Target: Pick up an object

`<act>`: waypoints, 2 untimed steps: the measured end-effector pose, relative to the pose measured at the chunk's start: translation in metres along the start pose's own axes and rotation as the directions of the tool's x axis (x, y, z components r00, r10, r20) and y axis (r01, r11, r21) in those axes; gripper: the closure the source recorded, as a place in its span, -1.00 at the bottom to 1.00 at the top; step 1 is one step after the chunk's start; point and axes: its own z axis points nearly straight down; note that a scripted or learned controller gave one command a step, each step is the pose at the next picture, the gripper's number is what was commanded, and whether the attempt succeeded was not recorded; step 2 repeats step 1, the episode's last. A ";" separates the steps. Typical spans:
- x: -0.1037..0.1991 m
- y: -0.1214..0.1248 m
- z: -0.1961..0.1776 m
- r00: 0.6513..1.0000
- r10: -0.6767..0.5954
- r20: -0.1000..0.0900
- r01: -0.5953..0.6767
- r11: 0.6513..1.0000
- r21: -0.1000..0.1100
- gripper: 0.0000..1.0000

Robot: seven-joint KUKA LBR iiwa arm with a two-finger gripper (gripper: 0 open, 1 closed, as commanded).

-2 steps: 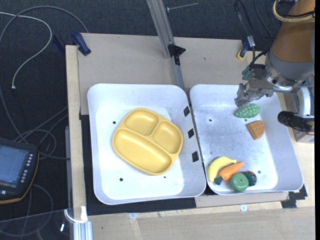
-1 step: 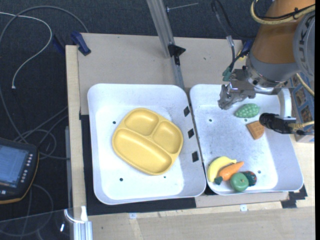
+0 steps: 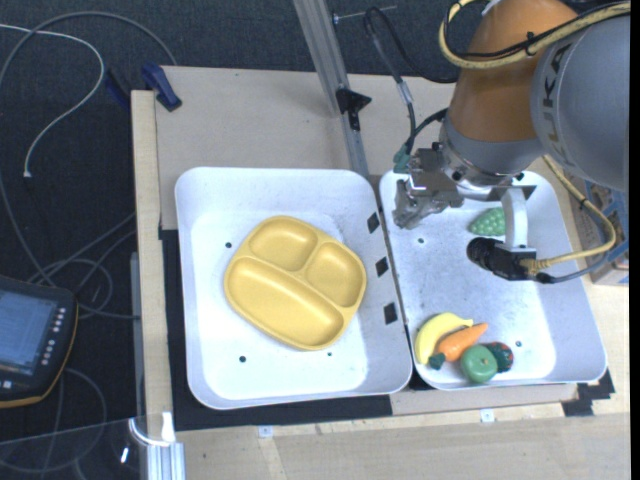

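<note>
My gripper (image 3: 412,211) hangs over the upper left part of the right bin (image 3: 560,313), its metal fingers pointing down with nothing seen between them. At the bin's front edge lie a yellow banana (image 3: 437,333), an orange carrot (image 3: 462,341) and a green round fruit (image 3: 479,364) with a dark red item (image 3: 503,354) beside it. A green bumpy object (image 3: 488,222) lies at the upper right of the bin, partly behind the arm. All of these sit well apart from the gripper.
The left bin (image 3: 200,268) holds a yellow divided plate (image 3: 295,281). A slanted metal pole (image 3: 325,48) rises behind the bins. A black cable connector (image 3: 497,258) hangs off the arm over the right bin. Cables and a tablet (image 3: 30,338) lie on the floor to the left.
</note>
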 end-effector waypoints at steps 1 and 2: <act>0.056 -0.019 -0.003 1.000 0.000 0.000 0.000 1.000 0.000 1.00; 0.056 -0.019 -0.003 1.000 0.000 0.000 0.000 1.000 0.000 1.00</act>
